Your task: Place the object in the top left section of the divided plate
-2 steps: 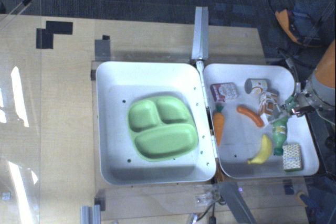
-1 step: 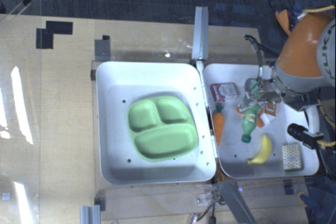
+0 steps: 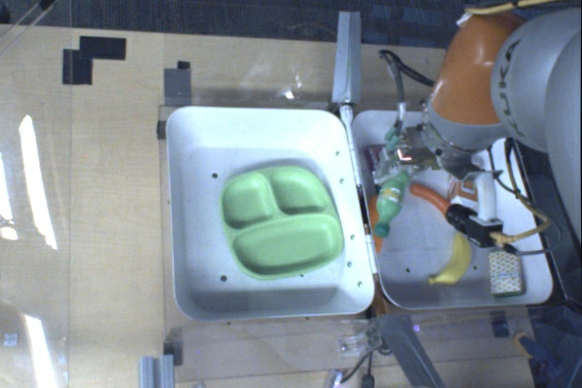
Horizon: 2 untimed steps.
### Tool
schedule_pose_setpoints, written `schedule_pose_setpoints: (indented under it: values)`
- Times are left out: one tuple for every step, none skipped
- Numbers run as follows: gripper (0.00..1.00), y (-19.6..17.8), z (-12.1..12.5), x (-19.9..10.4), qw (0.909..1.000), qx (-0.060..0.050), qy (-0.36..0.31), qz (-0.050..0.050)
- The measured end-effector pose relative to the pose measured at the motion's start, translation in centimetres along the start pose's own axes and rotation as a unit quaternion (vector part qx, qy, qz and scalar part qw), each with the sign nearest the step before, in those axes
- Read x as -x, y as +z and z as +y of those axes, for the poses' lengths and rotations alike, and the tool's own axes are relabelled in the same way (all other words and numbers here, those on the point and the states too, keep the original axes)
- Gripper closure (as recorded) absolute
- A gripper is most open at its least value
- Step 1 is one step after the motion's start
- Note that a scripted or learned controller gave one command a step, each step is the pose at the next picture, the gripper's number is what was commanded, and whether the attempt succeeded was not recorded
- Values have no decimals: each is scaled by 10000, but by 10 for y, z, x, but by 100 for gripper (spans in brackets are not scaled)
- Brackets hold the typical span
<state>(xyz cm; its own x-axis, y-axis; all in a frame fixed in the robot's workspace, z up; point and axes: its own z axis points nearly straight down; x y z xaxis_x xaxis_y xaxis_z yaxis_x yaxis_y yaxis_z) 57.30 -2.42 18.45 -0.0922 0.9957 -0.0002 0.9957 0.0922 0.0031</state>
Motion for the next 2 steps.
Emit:
schedule_pose_setpoints:
  values:
    - [100,-24,20,-9,9980,2,626,-4]
    - [100,1,-12,-42,9962,-12,873,1]
